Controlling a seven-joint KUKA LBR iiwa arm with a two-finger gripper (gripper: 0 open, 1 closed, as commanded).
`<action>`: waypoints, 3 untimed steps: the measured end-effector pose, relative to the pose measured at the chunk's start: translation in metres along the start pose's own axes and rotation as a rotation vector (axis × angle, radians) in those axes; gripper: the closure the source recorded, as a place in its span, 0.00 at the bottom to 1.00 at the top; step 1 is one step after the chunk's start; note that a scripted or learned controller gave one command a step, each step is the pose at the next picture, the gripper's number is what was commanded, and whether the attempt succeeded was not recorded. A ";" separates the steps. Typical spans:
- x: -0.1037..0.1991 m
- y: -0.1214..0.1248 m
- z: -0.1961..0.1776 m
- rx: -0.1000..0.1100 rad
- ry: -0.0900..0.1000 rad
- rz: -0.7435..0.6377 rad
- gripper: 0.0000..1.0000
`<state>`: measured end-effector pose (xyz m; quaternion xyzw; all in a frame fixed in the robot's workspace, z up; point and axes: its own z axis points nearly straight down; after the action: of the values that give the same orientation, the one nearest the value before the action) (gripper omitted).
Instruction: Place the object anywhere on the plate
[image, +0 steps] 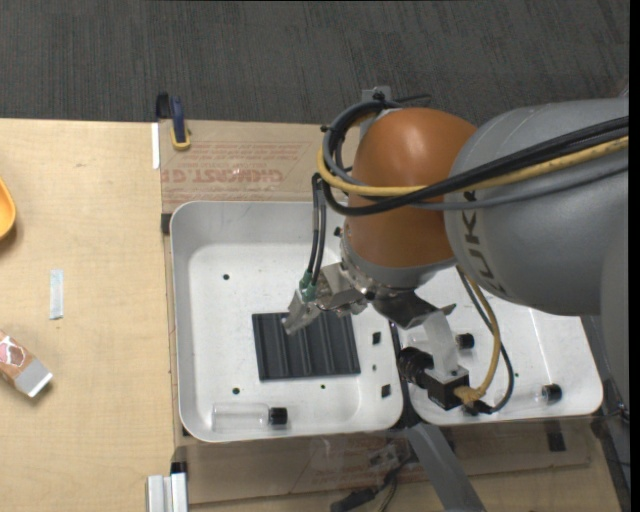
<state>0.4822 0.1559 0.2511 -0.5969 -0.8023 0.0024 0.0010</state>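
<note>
While the ribbed black plate (306, 346) lies flat in the left bin (195, 300), a clear tube w/ black cap (248, 416) sits at its 7 o'clock, apart. Gripper (300, 312) hangs over plate's 12 o'clock edge; can't tell if shut. Right bin (570, 350) at 3 o'clock.

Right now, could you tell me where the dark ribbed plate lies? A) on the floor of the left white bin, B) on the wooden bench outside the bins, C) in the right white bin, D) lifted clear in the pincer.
A: the dark ribbed plate lies flat on the floor of the left white bin, with the pincer over its upper edge.
</note>
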 end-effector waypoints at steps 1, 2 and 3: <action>-0.002 0.000 -0.007 0.003 -0.002 0.004 1.00; 0.020 0.056 -0.045 -0.002 -0.001 0.072 1.00; -0.027 0.064 -0.080 -0.004 -0.002 -0.184 1.00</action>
<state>0.5519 0.1489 0.3307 -0.5209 -0.8536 0.0011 -0.0007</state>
